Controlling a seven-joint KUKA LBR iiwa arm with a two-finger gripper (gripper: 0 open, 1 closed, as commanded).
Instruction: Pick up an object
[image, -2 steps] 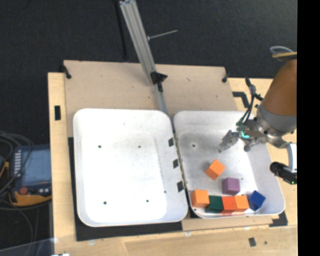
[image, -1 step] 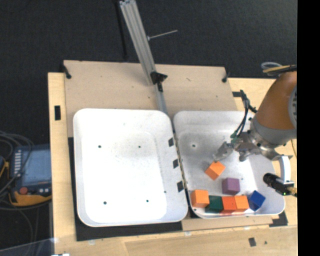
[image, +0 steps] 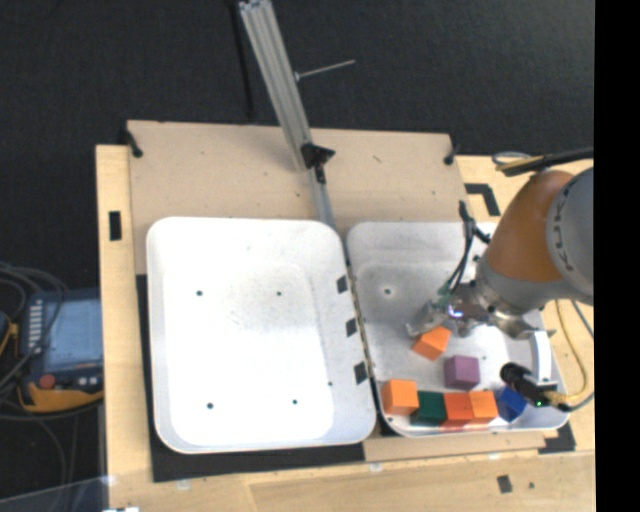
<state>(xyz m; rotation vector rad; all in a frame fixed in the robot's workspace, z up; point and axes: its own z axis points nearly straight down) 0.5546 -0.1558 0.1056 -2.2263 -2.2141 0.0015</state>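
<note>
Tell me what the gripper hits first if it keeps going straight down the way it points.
Most likely the tilted orange block, which lies right beneath the gripper in the right bin. Depth is unclear from this slanted view, so contact may already be close.

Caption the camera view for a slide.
Gripper poised at an orange block in the right bin, with six more coloured blocks nearby.
</note>
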